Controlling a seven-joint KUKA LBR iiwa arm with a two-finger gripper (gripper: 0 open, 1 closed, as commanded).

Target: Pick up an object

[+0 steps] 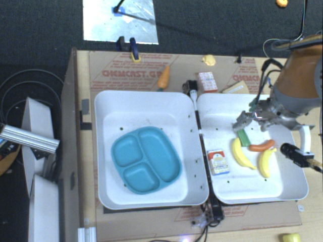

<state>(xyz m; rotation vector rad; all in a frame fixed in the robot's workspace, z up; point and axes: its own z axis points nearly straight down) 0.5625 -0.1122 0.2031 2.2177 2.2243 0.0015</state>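
Both white bins are looking like smooth moulded plastic with a soft sheen, the left bin (pixel 146 105) and the right bin (pixel 290 185) alike. The blue divided plate (pixel 146 159) is showing as matt plastic. Toward three o'clock, the two bananas (pixel 243 154) (pixel 265 163) and the hot dog (pixel 261 146) are gleaming like glossy toy plastic, and the small carton (pixel 218 162) is looking like printed card. The bench top (pixel 131 74) is appearing as dull printed cardboard. At twelve o'clock a sheet (pixel 120 15) is shining like crinkled foil. The gripper (pixel 251 119) is glinting like bare metal.
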